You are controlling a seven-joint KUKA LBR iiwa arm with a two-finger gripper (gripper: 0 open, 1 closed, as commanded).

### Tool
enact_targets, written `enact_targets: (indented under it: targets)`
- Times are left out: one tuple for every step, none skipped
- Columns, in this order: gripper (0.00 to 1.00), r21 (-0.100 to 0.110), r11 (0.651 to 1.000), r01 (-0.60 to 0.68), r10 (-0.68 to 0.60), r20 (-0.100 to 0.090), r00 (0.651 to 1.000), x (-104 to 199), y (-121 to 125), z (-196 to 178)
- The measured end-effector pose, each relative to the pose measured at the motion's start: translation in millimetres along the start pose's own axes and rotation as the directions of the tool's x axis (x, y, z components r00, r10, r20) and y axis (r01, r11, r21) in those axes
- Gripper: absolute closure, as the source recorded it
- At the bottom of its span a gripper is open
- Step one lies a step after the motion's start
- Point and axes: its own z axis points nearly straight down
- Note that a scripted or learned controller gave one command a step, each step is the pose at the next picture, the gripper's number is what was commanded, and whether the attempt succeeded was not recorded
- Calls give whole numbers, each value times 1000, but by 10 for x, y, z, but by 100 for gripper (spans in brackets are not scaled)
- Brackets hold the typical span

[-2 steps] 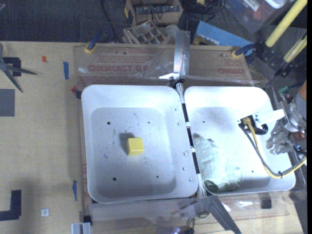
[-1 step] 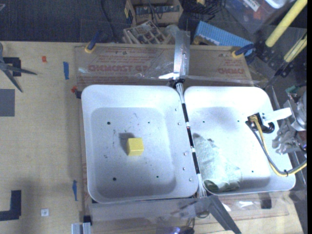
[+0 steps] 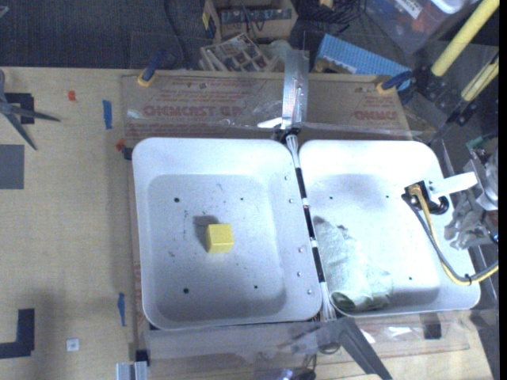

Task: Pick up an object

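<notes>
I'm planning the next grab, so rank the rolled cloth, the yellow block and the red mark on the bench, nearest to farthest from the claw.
1. The rolled cloth, low in the right bin, the side where the claw is.
2. The yellow block, middle of the left bin.
3. The red mark, on the bench, far upper left.

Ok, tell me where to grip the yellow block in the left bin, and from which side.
Take the yellow block across two opposite side faces, coming straight down from above. It is boxy, rests flat near the middle of the left bin, well off the walls, with bare floor around it. It looks slightly turned against the bin edges, so probably rotate the wrist to match.
</notes>
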Motion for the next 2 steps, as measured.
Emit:
enact_targets:
  targets:
    - [100,2,1000,1,-1,6,1000,-4,2,-78]
    - [100,4,1000,1,-1,12,1000,-10,5,-155]
